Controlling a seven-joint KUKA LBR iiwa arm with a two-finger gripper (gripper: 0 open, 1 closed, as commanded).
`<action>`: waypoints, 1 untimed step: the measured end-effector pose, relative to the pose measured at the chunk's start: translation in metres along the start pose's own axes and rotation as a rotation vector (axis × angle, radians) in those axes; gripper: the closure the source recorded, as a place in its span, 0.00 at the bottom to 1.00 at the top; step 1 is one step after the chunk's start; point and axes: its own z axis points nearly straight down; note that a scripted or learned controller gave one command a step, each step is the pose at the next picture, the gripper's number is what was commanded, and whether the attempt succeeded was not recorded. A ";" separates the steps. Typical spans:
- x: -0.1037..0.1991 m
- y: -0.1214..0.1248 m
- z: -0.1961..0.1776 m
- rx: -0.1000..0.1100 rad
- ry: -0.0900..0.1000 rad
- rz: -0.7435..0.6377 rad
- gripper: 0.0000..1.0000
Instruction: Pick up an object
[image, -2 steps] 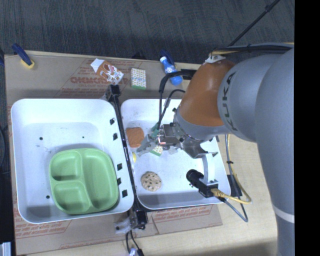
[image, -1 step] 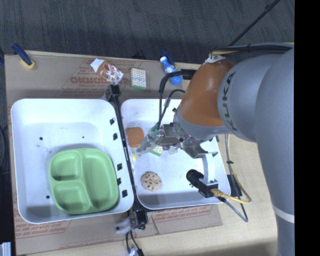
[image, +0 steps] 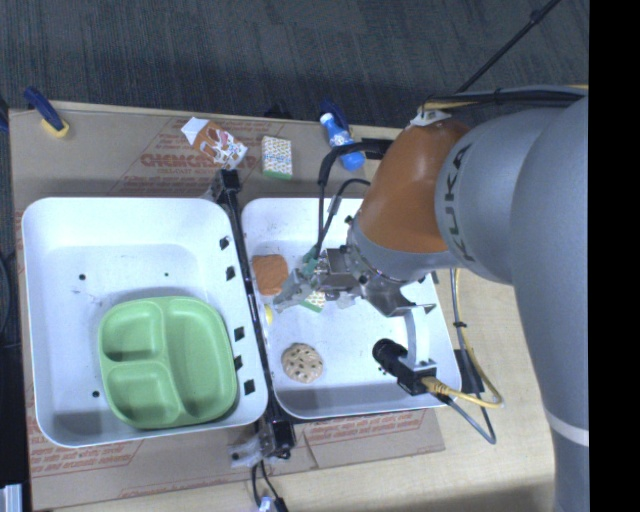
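Note:
My gripper (image: 303, 286) is low in the right bin (image: 345, 395), near its left side. An orange-brown bread-like piece (image: 268, 273) lies just left of it, close to the divider. A small green-and-white checkered item (image: 316, 299) sits right at the gripper's tip, partly hidden by it; whether it is held I cannot make out. A round speckled cookie (image: 301, 362) lies on the bin floor below the gripper, apart from it. The arm's orange band (image: 410, 195) and grey body cover the bin's right part.
The left bin (image: 60, 240) holds a green divided plate (image: 165, 360). Behind the bins lie a snack packet (image: 213, 143), a small checkered box (image: 277, 156) and a blue clamp (image: 342, 140). A black connector (image: 398, 364) with a cable hangs over the right bin.

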 end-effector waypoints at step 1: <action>0.000 0.000 0.000 0.000 0.000 0.000 0.00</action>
